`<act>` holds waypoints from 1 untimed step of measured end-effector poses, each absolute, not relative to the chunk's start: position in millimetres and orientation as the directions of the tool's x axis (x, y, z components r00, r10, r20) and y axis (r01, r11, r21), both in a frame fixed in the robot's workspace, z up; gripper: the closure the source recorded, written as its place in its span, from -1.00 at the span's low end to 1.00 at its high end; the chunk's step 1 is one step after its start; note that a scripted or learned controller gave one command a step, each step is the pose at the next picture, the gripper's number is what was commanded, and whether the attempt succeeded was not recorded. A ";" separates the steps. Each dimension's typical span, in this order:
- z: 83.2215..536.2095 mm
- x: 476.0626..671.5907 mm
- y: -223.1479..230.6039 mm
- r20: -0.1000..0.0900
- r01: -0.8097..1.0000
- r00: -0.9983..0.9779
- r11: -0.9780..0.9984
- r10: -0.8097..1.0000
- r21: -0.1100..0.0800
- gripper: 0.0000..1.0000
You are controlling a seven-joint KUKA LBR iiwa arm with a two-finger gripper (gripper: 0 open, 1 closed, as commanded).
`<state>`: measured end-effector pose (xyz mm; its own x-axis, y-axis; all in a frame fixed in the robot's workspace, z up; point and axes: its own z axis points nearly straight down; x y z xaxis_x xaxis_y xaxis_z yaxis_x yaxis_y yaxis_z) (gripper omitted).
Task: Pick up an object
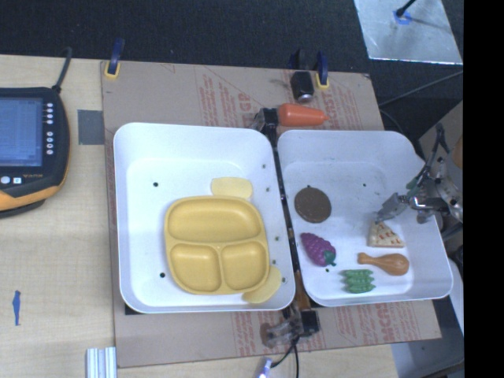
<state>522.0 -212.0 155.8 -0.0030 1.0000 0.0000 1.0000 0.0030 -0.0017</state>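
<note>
The sandwich wedge [385,235] lay just under the end effector [398,203] — grip state unclear — a skewed descent could nudge it aside.

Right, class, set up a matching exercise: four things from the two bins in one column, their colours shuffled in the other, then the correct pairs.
Things:
1. tray
2. grapes
3. peas
4. cookie

Colours:
A. green
B. brown
C. yellow
D. purple

Pairs: 1-C, 2-D, 3-A, 4-B
</note>
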 end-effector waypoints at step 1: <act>95.1 527.7 -179.5 -0.006 1.000 -0.006 0.006 1.000 0.006 -1.00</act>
